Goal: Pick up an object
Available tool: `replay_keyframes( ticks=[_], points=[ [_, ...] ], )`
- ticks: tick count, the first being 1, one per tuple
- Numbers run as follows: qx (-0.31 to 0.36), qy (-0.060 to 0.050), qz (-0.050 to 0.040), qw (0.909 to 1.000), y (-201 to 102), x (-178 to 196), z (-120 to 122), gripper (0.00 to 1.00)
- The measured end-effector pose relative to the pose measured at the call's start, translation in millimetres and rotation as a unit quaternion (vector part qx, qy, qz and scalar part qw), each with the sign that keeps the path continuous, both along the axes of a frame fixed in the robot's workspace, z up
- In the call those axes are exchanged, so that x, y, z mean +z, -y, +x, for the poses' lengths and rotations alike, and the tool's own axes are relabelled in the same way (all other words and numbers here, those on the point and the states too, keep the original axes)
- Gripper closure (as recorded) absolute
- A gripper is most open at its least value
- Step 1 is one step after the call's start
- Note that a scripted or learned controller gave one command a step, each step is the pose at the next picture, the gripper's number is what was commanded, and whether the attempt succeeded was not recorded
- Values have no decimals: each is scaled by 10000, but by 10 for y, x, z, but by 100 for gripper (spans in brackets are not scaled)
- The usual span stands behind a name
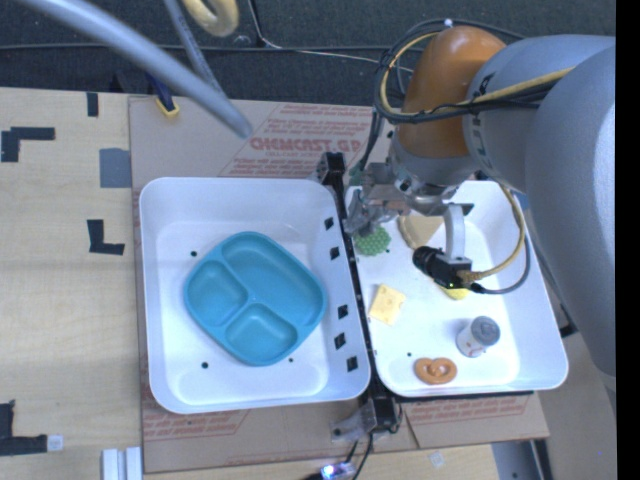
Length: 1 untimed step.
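Arm (pixel 520 98) enters from 3 o'clock, bent over the right bin (pixel 540 363). Left bin (pixel 160 268) holds a blue sectioned tray (pixel 255 296) at centre. Gripper (pixel 372 213) sits at right bin's 10 o'clock corner, w/ a green object (pixel 375 241) just below it; grip state: cannot tell. Yellow wedge (pixel 387 304) near centre; pretzel (pixel 435 370) at 6 o'clock, grey knob (pixel 479 334) at approx. 5.
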State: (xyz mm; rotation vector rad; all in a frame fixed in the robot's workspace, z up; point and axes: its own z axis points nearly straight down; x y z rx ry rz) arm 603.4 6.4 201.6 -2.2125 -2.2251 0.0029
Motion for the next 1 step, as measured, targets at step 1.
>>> replay_keyframes(
  ticks=[1],
  points=[
    [1, 1, -2, 10000, -466, 5, -185, 100]
  ],
)
